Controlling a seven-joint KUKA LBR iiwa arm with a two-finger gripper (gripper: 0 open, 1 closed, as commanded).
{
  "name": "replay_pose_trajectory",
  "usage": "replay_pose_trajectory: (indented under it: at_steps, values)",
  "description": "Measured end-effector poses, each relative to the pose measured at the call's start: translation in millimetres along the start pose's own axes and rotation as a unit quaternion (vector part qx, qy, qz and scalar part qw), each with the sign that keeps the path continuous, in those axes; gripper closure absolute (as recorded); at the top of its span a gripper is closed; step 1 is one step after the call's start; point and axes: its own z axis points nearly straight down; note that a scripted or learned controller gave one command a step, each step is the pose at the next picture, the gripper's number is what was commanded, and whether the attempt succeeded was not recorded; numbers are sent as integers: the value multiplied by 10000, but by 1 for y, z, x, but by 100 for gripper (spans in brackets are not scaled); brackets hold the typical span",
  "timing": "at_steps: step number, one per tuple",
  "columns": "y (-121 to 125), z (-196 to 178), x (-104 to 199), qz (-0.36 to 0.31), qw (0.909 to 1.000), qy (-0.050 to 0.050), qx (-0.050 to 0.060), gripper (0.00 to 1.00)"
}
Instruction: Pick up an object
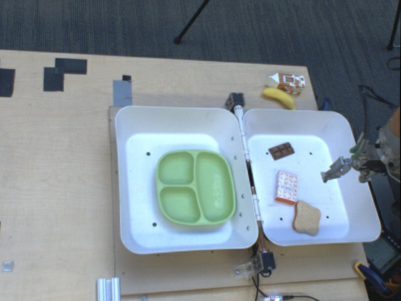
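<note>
Grey claw (343, 166) half cut off, right edge.

The floor of the right bin (313, 144) is taken up along its middle by three things: a dark chocolate piece (281, 150) toward the far side, a red and white packet (287, 187) in the middle, and a slice of bread (307, 218) just beside the packet at the near side. Bare floor is left on both sides of this row, more of it toward the right wall, over which the gripper (346, 163) is hung. Most of the left bin (131, 187) is covered by a green divided plate (195, 187); only narrow margins are left around it.
</note>
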Motion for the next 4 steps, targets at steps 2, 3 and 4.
replay_pose_trajectory:
  at_steps: [2,3,4]
  values:
    - [-4,116,20,12,10000,-9,-55,100]
    - [-4,116,20,11,10000,-8,-53,0]
    - [-3,105,20,2,10000,-9,-70,100]
